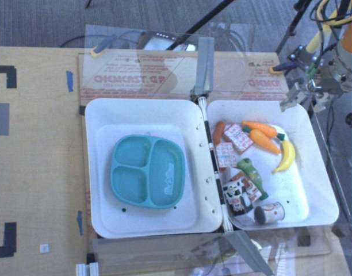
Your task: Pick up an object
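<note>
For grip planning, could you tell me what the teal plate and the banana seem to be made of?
Teal plate: probably moulded plastic, matte to slightly glossy, with one even colour and rounded compartment ridges. Banana: likely plastic toy food, smooth and uniformly yellow, unblemished, though a real one can't be ruled out.

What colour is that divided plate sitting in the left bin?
The divided plate is teal, a plain blue-green with no pattern, clearly seen in the camera view.
</note>
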You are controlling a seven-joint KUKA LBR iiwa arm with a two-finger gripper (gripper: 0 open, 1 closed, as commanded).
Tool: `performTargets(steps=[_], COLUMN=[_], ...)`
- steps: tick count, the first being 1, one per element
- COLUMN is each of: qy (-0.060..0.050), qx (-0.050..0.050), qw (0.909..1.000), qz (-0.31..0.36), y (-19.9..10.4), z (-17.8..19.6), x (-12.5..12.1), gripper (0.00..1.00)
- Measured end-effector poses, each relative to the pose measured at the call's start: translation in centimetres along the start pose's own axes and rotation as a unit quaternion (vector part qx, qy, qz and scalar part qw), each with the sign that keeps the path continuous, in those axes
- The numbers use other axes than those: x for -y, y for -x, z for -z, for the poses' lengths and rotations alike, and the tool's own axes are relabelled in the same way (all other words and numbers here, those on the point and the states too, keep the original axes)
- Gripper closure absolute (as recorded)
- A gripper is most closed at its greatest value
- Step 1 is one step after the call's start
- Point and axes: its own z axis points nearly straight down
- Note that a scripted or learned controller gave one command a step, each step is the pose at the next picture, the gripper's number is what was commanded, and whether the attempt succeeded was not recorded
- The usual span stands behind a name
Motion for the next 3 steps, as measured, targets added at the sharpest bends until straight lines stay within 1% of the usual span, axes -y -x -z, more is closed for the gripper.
performTargets(steps=[1,2,3], qy=[0.005,0.011,0.017], qx=[-0.001,-0.005,-0.005], qw=[1.0000,0.9999,0.9998], qz=[-0.006,0.012,0.000], y=[3.2,3.1,3.4], z=[-15.9,-16.9,-16.8], x=[-4.0,-3.9,-3.0], gripper=[0.00,0.00,0.00])
